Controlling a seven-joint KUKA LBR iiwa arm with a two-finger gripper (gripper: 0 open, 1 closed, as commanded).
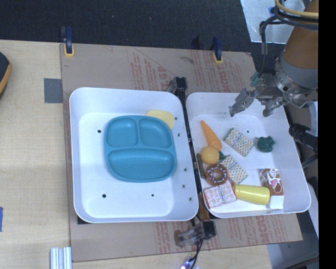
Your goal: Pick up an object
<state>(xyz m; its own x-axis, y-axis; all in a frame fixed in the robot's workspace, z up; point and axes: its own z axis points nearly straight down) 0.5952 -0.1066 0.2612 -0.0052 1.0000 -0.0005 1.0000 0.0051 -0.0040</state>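
Grey arm with orange band (pixel 300 43) reaching in from the right, over the far end of the right bin (pixel 302 167). Claw (pixel 252 109) open, its two fingers splayed wide apart, one finger (pixel 239 106) pointing toward the bin's left side and the other toward the right. Nothing between the fingers. Poised above a bare white patch near the bin's far rim, apart from all the items.

Scattered through the right bin: an orange carrot (pixel 210 134) lying at a slant near the left wall; a patterned packet (pixel 238 142) just right of it; a dark green lump (pixel 265 144) further right, nearest the claw but apart from it. Below the carrot, a yellow round fruit (pixel 209 154), touching a chocolate doughnut (pixel 217 175). A second patterned packet (pixel 235 171) beside the doughnut. Along the near edge: a red-and-white packet (pixel 219 195), a yellow cylinder (pixel 252 194) lying on its side, and a brown-and-white carton (pixel 271 181) at the right.

In the left bin (pixel 89 200): a blue divided plate (pixel 139 148), flat in the middle, with a pale yellow piece (pixel 162 117) touching its far right corner.

Both bins on brown cardboard (pixel 129 66) clipped to the wooden bench (pixel 22 167).
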